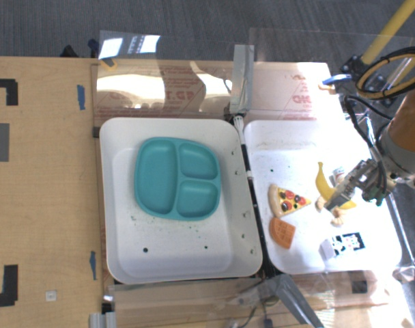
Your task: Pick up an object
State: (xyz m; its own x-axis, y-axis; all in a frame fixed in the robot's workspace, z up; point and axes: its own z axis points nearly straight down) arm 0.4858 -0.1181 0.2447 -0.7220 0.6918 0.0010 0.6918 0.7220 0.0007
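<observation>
You have the tabletop (pixel 37 203), brown and cardboard-covered, carrying two shallow white bins side by side. The left bin (pixel 119 251) sits toward the tabletop's middle, and inside it a teal divided plate (pixel 177 178) lies flat, nearer the bin's far edge than its near edge, with three compartments facing up. A few dark specks dot the bin floor near its near edge.

The right bin (pixel 282 145) touches the left one along a shared edge. The grey arm (pixel 402 142) enters over this bin's right edge, trailing black and yellow cables. Its gripper (pixel 340 198) hangs low over the right half of the bin, just beside a yellow banana (pixel 322 183) that curves along the gripper's left side. You cannot tell from this angle whether the gripper is apart or together, nor whether it touches the banana.

Left of the banana, near the middle of the bin, lies a pizza slice toy (pixel 288 201), its tip pointing right. Just below it, toward the near edge, rests a small orange piece (pixel 283 234). In the bin's near right corner lies a small black-and-white card (pixel 347 243).
</observation>
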